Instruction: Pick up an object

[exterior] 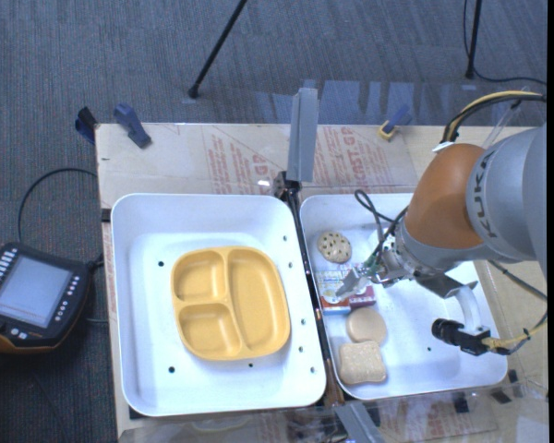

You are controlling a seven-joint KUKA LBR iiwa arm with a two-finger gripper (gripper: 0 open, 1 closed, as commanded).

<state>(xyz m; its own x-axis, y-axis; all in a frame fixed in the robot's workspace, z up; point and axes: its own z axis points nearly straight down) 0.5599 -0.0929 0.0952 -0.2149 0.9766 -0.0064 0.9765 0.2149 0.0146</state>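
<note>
Gripper (355,282) low in right bin (443,363), over red pack (351,298) w/ fingers spread, empty, prob lining up grab.

Pretty even, soft overhead light, slightly cool. The white bins (138,247) come out bright, nearly washed out, with faint shadows beside the yellow tray (229,301). Overall a bit soft and low-res, with carpet above the bins dim.
</note>
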